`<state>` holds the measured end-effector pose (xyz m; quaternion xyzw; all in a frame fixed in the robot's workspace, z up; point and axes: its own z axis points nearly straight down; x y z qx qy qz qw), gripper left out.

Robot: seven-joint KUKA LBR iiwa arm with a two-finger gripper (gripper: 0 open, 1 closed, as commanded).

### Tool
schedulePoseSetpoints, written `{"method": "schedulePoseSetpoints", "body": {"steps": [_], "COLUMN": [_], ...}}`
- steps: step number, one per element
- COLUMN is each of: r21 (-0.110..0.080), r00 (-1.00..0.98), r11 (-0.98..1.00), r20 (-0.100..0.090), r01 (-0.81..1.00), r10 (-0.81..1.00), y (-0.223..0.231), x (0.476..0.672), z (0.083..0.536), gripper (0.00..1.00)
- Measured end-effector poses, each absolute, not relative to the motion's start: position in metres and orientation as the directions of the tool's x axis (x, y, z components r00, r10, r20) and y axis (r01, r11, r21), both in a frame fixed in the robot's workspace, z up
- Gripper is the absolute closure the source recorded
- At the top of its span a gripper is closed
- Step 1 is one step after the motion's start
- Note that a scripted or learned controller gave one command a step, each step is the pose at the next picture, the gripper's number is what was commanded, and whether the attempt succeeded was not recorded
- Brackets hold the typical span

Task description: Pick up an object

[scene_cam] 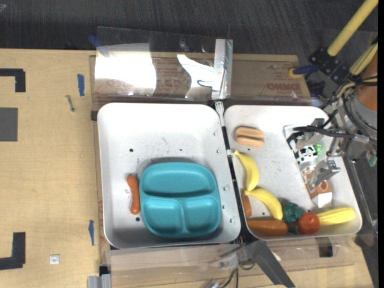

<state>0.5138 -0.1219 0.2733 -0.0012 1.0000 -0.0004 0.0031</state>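
Looking at where the arm [360, 116] hangs, which thing would you say it is after? — Ana

Hard to be sure. The gripper [327, 165] sits over the right bin [276, 110], near its far-right wall, just above a small orange-and-white carton [318, 189]. That carton is my guess for the target, because it lies almost under the tool.

And the jaws — apart or together? — Ana

I cannot tell. Cables and grey metal blur into each other there, and a black-and-white patterned item [306, 153] beside them muddles the outline. Nothing plainly sits between them, so I would not call anything held.

Why there and not the crowded front? — Ana

Probably because the front edge is packed: a carrot [267, 226], a dark green piece [293, 212], a tomato [308, 222] and a yellow cob [336, 216] lie touching in a row along the wall, with 2 bananas [251, 173] curving down toward them. A descent into that row risks nudging neighbours. The carton has bare white floor to its left.

The bun? — Ana

The hot-dog bun [249, 137] lies alone near the back-left corner — free, but well apart from the tool.

And the left bin [114, 131]? — Ana

It carries a teal divided plate [180, 200] with an orange sausage [134, 194] beside its left edge. Both are far across the surface from the arm, so I judge them out of play for this try.
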Motion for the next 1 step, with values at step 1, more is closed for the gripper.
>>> {"method": "schedulePoseSetpoints", "body": {"steps": [1], "r21": [0.001], "r00": [-0.993], "r11": [0.993], "r20": [0.006], "r01": [0.12], "r10": [0.12], "y": [-0.2048], "x": [0.4943], "z": [0.1468], "gripper": [0.0]}}
